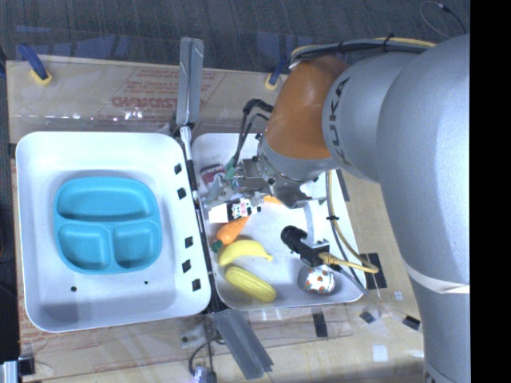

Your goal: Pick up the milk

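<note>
Left bin [32, 238]: fills the left half of the frame. A blue tray [108, 222] sits in its middle, with bare white floor showing around it.
Right bin [283, 282]: centre of the frame, its left rim against the left bin's right rim. The grey arm [383, 110] covers its upper part and fills the right side of the frame.
Crowding: the carrot [231, 230], banana [243, 251] and corn [250, 283] run down the bin's lower left, close to the shared rim. A white ball with red marks [319, 280] lies at lower right, with a strip of bare floor between corn and ball.
Milk [239, 209]: a small white carton with black patches, near the bin's left side, just above the carrot.
Gripper [235, 183]: just above the milk in the frame, below the orange band. Whether it touches the carton cannot be told.
Grip state: cannot tell.
</note>
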Tool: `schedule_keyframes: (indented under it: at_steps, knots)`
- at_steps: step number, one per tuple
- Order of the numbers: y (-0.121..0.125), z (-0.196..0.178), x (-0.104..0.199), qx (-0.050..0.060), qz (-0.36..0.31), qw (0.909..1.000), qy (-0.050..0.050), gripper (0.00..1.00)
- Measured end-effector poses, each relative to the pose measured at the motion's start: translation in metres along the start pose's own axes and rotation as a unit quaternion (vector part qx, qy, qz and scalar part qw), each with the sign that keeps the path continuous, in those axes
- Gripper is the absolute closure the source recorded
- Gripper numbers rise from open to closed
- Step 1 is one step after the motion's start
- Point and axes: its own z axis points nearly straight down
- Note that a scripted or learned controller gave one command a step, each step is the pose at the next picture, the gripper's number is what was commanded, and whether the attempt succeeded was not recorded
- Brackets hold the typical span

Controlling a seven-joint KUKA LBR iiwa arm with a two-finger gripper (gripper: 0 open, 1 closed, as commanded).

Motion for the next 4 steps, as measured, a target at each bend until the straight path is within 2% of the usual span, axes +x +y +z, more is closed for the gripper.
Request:
schedule_keyframes:
  at_steps: [1, 2, 3, 4]
  knots:
    - [-0.015, 0.075, -0.075, -0.003, 0.041, 0.9992, 0.000, 0.00]
    - [-0.015, 0.075, -0.075, -0.003, 0.041, 0.9992, 0.000, 0.00]
    - [0.053, -0.001, -0.039, -0.002, 0.020, 0.9998, 0.000, 0.00]
    - [0.012, 0.079, -0.078, -0.009, -0.045, 0.9989, 0.000, 0.00]
